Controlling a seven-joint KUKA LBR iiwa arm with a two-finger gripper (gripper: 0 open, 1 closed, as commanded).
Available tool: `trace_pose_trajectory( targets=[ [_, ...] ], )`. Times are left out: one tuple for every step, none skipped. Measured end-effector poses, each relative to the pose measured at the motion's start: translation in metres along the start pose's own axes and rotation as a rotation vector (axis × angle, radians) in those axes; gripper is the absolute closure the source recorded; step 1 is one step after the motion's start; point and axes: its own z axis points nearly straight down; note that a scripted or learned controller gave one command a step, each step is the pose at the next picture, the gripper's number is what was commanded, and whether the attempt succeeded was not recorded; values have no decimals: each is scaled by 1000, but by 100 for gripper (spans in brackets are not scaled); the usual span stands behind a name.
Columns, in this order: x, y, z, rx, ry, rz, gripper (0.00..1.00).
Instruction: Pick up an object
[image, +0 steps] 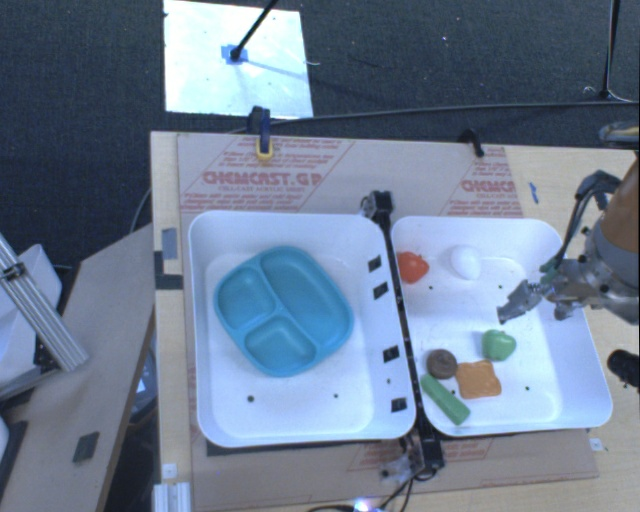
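Above the green pepper (499, 344), gripper (538, 298) hangs, jaws released, grasping nothing; a slanted descent could knock the pepper aside.

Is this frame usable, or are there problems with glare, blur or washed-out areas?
Camera view: usable. The white egg nearly blends into the bright right bin. The shiny floor panel at the top is blown out. The gripper is slightly soft-edged. The blue plate and green pepper read clearly, with faint shadows.
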Motion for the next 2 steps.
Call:
trace_pose_trajectory(
  targets=[
    [0,2,-5,-10,-2,-3,0],
    [-10,1,51,-5,-1,1,0]
  ],
)
